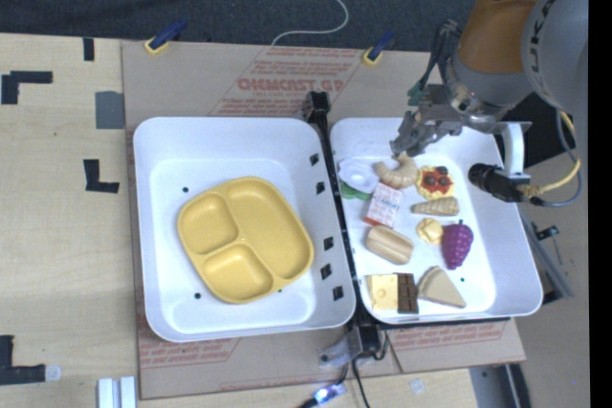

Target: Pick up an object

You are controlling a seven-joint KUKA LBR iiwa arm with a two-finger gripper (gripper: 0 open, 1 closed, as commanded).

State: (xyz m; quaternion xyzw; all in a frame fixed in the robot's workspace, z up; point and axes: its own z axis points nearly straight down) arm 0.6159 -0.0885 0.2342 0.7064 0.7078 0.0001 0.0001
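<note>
Cardboard-covered surface [287,86] bears two bins; the pincer [409,144] hangs at the right bin's [507,296] twelve o'clock, its opening hard to tell, toy foods [421,225] crowded beneath.

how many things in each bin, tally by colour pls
Left bin:
yellow divided plate: 1

Right bin:
tan or beige toy foods: 4
purple grapes: 1
white pieces: 2
red-topped piece: 1
small yellow piece: 1
yellow and brown block: 1

Total: 11
</note>
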